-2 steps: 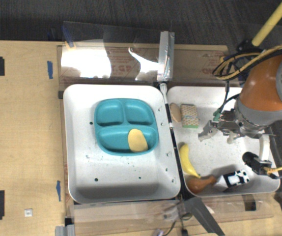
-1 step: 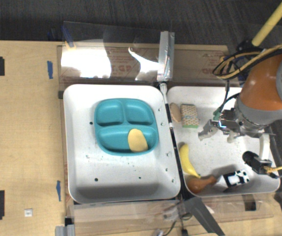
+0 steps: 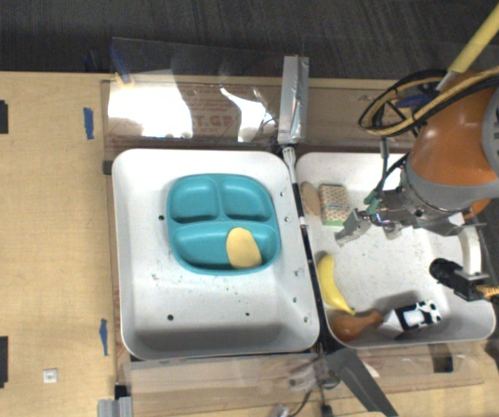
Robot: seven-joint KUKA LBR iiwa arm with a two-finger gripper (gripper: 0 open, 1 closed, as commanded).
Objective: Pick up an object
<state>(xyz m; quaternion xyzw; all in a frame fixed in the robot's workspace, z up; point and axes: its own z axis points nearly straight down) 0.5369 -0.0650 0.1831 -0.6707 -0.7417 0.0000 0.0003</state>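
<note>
Because the sponge [image 3: 334, 200] lies flat near the right bin's [image 3: 467, 324] left wall, just beside my gripper [image 3: 351, 227], it is my likeliest target. I cannot tell how my jaws stand, nor that they grip anything. Risk: a descent too near the wall may strike the rim or merely push the sponge aside. The banana [image 3: 331, 285] and brown object [image 3: 355, 323] lie farther along that wall; the teal tray [image 3: 219, 200] occupies the left bin [image 3: 145, 285].

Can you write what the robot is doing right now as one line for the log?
phase: reaching | gripper: low in right bin, beside sponge | banana: untouched | held: nothing seen
</note>
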